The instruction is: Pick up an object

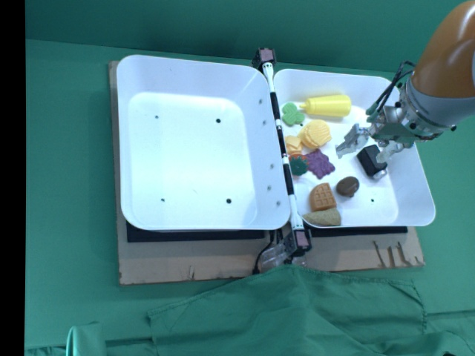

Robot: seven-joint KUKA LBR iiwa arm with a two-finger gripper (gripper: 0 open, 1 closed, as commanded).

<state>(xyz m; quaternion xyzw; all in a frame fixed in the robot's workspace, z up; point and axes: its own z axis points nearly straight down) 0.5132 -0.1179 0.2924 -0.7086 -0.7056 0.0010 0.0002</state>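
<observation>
My gripper point(369, 145) hangs over the right side of the right bin point(412, 199), with its fingers spread open. A small black block point(370, 161) lies on the bin floor just below and between the fingertips; I cannot see the fingers touching it. To the left lie a yellow bottle point(326, 106), a green broccoli piece point(292, 113), a yellow ridged piece point(316, 134), purple grapes point(320, 163), a brown waffle piece point(322, 196) and a dark brown round piece point(347, 187).
The left bin point(133, 124) stands beside the right one, with a black-and-white divider rail point(280, 136) between them. A tan bread piece point(323, 217) rests at the right bin's front rim. Green cloth point(297, 310) is bunched in front of the bench.
</observation>
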